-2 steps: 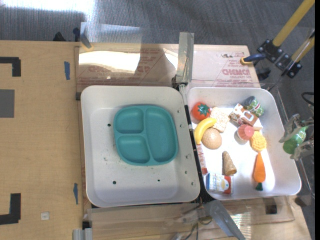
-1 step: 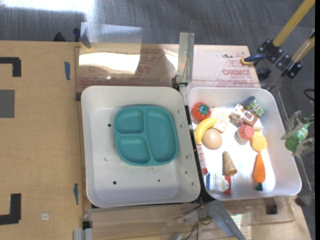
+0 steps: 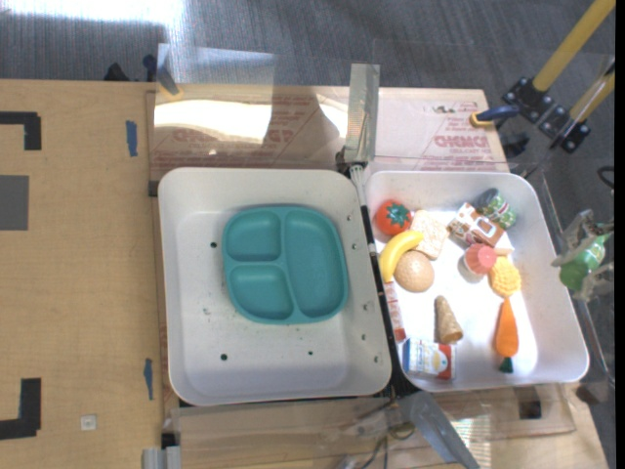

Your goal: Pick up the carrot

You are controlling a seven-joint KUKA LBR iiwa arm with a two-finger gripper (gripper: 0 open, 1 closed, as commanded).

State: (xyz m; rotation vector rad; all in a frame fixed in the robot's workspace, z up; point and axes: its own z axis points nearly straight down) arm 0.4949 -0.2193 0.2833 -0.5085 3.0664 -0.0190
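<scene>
Cardboard-covered desk (image 3: pixel 78 262) carries two white bins; the small orange plastic carrot (image 3: pixel 506 333) lies in the right bin (image 3: pixel 562 355), near its front wall. Tool state: cannot tell. Risk: a descending tool may clip the neighbouring yellow corn (image 3: pixel 505 278) instead.

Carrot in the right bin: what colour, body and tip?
Carrot: orange body, dark green tip at the end nearest the camera. Shows best in the camera view.
</scene>
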